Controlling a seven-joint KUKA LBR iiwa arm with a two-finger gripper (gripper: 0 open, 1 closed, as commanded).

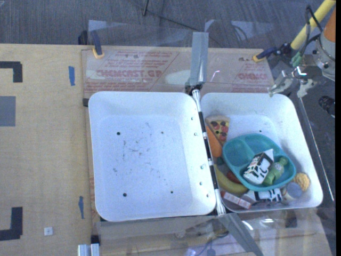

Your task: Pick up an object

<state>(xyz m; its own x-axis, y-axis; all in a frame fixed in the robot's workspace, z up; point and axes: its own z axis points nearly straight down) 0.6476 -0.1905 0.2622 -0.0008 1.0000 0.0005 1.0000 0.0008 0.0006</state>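
Note:
The right bin (266, 113) holds a pile of toys along its left and near sides. A teal divided plate (240, 149) lies on top, with a black-and-white patterned piece (258, 168) and a small green piece (278, 168) in it. A pizza slice (217, 127) and an orange carrot-like piece (213, 143) lie by the left wall. A banana (230, 182) pokes out from under the plate. A yellow corn-like piece (301, 181) sits at the near right. My gripper (290, 84) hovers over the bin's far right rim, fingers spread, holding nothing.
The left bin (146, 153) sits beside the right one, with a metal divider post (199, 57) behind the seam. Clear plastic sheets lie behind and in front of the bins. Yellow and blue cables (298, 39) hang near the arm at the top right.

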